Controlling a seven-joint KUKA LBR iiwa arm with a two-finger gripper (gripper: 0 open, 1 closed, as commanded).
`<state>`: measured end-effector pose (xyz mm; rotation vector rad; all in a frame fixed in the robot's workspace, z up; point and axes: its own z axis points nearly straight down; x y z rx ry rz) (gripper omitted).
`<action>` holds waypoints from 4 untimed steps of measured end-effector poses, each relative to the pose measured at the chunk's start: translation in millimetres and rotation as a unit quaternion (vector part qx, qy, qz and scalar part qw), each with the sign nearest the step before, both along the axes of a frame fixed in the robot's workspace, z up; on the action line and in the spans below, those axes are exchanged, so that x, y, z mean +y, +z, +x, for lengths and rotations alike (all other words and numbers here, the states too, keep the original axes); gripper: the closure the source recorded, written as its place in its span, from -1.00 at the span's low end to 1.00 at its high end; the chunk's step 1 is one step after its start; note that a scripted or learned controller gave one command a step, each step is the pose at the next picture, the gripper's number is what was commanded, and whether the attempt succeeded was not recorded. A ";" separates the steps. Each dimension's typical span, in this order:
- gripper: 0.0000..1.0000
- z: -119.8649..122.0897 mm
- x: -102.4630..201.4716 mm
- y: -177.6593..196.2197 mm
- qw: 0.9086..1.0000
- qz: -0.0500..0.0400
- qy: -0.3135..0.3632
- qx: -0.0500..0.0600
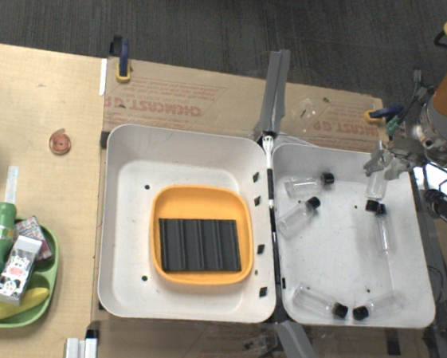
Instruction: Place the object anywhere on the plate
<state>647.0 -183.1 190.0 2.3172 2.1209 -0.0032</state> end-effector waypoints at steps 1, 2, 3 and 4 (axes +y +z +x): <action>1.00 12.0 -33.5 41.0 0.995 0.000 0.098 -0.001; 1.00 12.5 -39.5 116.2 0.978 -0.001 0.209 -0.001; -1.00 12.5 -39.4 116.3 0.978 -0.001 0.209 -0.001; -1.00 -40.0 -39.3 251.3 0.972 0.000 0.236 0.000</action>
